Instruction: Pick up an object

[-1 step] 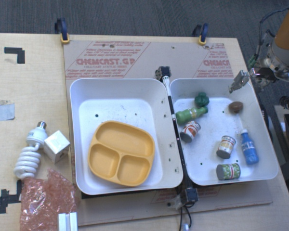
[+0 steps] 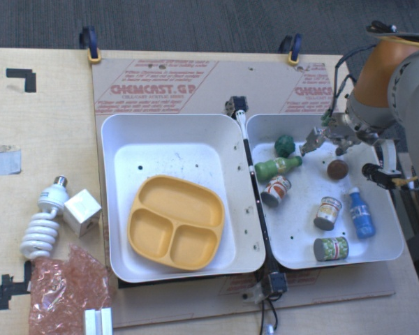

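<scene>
Two bins [image 2: 119, 187] | seven objects [image 2: 278, 166] right | one tray [image 2: 176, 222] left | gripper [image 2: 321, 139] jaws' state unclear

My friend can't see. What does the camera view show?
A robot arm reaches in from the right, its gripper above a white bin that holds bottles, cans and a green ball. The left bin holds a yellow divided tray.

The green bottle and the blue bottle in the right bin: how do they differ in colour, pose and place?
The green bottle lies across the bin near its left wall; the blue bottle points along the bin near its right side. The green bottle touches a green ball; the blue bottle lies apart from other things. Both lie on their sides in the right bin.
</scene>
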Controlling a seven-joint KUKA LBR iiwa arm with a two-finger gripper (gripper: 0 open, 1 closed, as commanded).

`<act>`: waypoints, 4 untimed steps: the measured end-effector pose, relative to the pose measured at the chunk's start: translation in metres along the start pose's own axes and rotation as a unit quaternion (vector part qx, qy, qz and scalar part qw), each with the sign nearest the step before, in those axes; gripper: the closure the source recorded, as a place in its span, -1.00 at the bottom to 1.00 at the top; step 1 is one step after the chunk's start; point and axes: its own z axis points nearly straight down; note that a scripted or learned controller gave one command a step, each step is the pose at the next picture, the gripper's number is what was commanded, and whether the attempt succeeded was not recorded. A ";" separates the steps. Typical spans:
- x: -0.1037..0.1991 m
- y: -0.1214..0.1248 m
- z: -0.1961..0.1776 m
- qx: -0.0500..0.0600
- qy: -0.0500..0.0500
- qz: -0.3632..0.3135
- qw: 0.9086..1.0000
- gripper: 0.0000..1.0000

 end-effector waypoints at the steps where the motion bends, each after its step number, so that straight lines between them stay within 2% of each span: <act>1: 0.000 0.001 -0.010 -0.001 -0.001 -0.001 1.000 1.00; 2: 0.000 0.001 -0.010 -0.001 -0.001 -0.001 1.000 -1.00; 3: 0.000 0.001 -0.021 -0.001 -0.002 -0.003 1.000 1.00; 4: 0.000 0.001 -0.021 -0.001 -0.002 -0.003 1.000 -1.00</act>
